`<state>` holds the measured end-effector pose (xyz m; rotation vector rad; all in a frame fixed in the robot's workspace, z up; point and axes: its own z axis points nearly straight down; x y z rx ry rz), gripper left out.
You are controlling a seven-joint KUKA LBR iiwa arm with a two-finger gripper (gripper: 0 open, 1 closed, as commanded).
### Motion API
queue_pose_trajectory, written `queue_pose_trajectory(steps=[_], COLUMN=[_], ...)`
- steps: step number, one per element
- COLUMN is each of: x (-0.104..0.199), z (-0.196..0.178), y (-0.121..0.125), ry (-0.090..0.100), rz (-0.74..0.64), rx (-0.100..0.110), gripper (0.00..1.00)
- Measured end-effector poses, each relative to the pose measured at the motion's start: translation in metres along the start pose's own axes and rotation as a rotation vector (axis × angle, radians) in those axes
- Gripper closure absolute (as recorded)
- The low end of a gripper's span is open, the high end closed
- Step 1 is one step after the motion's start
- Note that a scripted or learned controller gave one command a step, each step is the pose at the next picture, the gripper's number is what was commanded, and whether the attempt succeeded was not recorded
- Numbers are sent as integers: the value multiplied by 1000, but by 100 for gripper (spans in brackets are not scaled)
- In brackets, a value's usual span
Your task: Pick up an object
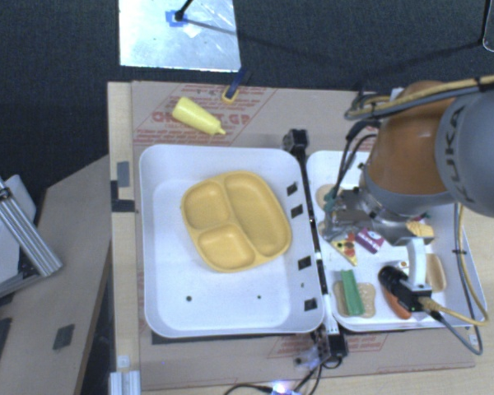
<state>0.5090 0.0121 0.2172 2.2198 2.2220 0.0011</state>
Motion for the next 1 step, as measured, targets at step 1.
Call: queue_pose_trajectory(steps=[1], x=[15], z=[-15], y=[-1], ry=[1], rz=[-5], rx=[-2], gripper=[100])
